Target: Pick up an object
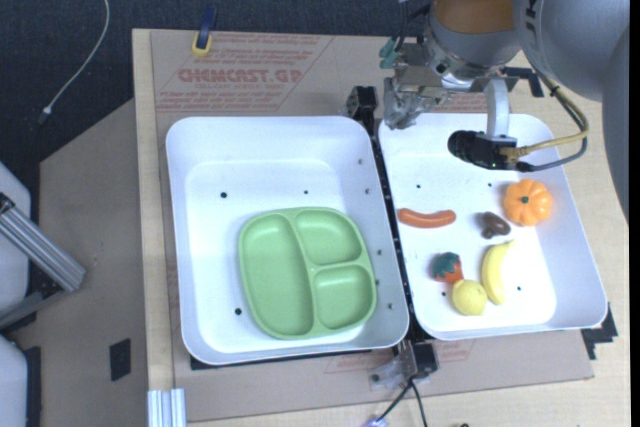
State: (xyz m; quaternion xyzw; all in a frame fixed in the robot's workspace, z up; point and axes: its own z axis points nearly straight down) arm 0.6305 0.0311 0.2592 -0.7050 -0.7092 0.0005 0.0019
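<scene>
Camera view: two shallow white bins are seen side by side. In the left bin (pixel 190 215) a light-green divided plastic plate (pixel 305 271) is laid. In the right bin (pixel 570 265) are found an orange-red toy sausage (pixel 427 217), small orange pumpkin (pixel 527 202), brown lump (pixel 494 225), yellow banana (pixel 496 272), yellow lemon (pixel 468 298) & a red-green item (pixel 446 266). The gripper (pixel 402 111) is held over the right bin's far-left corner, apart from all items; open/closed state can't be told.
</scene>
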